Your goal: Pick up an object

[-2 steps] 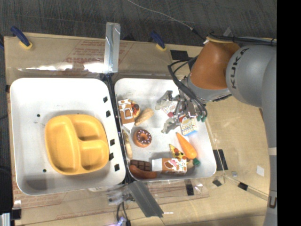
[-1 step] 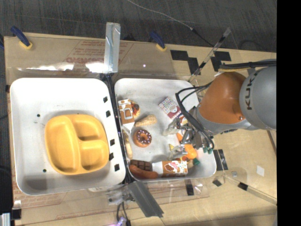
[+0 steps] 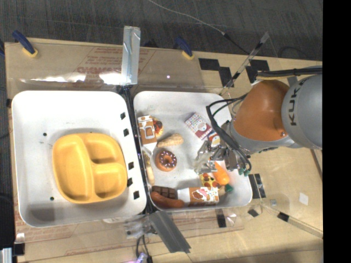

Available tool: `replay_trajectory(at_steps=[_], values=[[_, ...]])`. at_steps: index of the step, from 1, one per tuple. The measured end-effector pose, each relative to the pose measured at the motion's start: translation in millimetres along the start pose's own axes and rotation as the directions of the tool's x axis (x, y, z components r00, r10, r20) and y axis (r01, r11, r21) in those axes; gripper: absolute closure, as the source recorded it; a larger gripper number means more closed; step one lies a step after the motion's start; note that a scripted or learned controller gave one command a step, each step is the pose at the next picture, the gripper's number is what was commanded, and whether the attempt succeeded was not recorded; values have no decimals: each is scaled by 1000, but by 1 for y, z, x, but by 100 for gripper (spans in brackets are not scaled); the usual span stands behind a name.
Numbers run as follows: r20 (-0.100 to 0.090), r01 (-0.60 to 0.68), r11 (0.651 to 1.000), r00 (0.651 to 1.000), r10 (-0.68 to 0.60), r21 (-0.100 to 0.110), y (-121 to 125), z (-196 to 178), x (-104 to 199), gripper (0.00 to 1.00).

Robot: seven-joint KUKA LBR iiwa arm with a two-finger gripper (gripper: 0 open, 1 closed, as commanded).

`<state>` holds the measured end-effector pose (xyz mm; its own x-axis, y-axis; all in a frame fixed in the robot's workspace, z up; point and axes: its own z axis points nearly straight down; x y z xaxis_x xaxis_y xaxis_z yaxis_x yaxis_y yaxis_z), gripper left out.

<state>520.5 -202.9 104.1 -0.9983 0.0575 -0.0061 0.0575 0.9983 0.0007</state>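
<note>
1. Two white bins sit on the worktop; the left bin (image 3: 33, 201) bears one yellow divided tray (image 3: 88, 166).
2. Crowded in the right bin (image 3: 175, 98): one donut (image 3: 165, 159), one bread roll (image 3: 170, 141), one sausage (image 3: 167, 203), one carrot (image 3: 221, 176), several small packets.
3. Over the right bin's right part, near the carrot, hangs the gripper (image 3: 207, 156); whether it is apart or together I cannot tell.
4. Advice: descend straight onto one isolated item, avoiding neighbours.
</note>
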Motion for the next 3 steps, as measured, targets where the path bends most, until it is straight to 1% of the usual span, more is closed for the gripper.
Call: replay_trajectory(at_steps=[1, 2, 3], values=[[0, -44, 999, 999, 44, -1, 91, -74, 16, 100], [-1, -107, 994, 994, 107, 1, 101, -116, -19, 100], [-3, -130, 992, 992, 130, 2, 64, -129, -85, 100]])
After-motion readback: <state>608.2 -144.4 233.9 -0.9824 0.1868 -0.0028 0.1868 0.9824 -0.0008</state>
